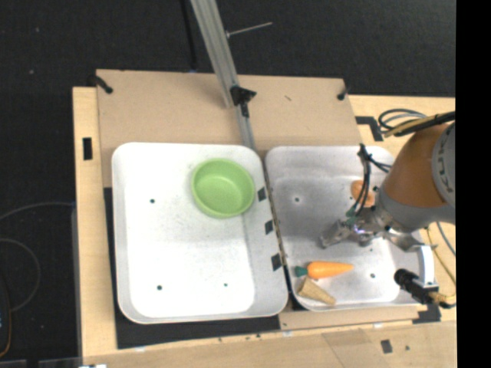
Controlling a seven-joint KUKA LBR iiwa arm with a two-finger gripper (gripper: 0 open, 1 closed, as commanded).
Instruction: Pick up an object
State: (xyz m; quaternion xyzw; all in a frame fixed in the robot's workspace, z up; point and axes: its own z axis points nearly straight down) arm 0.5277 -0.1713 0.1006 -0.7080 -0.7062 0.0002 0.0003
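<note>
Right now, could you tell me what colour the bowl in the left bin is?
The bowl is light green, plain and unpatterned, clearest in the camera view.

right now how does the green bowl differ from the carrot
The green bowl is round and hollow, sitting upright in the left bin; the carrot is long, tapered and orange, lying on its side in the right bin. The bowl looks clearly larger. Neither is touching the gripper.

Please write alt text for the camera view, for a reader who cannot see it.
A grey and orange robot arm lowers its gripper into the right white bin, above a carrot and a tan wedge. The left bin holds a green bowl.
</note>
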